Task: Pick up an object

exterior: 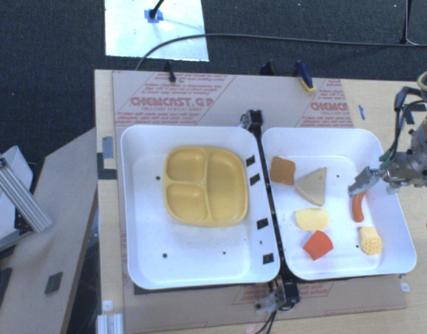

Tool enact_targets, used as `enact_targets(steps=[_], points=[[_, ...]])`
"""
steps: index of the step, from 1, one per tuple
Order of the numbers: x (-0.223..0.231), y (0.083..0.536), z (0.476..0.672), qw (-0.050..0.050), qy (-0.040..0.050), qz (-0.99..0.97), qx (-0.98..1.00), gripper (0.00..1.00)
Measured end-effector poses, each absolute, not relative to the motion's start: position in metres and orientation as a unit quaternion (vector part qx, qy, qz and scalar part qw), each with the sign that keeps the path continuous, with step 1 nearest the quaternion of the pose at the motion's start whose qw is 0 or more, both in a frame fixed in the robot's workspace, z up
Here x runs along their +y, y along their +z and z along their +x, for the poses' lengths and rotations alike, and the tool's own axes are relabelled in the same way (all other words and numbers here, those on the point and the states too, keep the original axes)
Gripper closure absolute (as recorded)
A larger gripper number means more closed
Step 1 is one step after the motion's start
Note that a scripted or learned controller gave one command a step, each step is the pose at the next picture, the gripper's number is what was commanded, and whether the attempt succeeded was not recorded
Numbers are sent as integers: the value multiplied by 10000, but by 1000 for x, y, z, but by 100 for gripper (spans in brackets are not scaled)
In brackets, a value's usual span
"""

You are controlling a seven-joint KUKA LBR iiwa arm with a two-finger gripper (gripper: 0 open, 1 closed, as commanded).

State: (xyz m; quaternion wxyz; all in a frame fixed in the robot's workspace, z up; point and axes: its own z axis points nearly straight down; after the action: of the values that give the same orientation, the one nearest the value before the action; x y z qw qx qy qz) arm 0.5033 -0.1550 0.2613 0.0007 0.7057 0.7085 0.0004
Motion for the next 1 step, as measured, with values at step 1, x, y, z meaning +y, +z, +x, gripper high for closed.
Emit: enact_targets(steps=[1], points=[[-151, 218, 507, -5, -2, 7064, 7078, 0]])
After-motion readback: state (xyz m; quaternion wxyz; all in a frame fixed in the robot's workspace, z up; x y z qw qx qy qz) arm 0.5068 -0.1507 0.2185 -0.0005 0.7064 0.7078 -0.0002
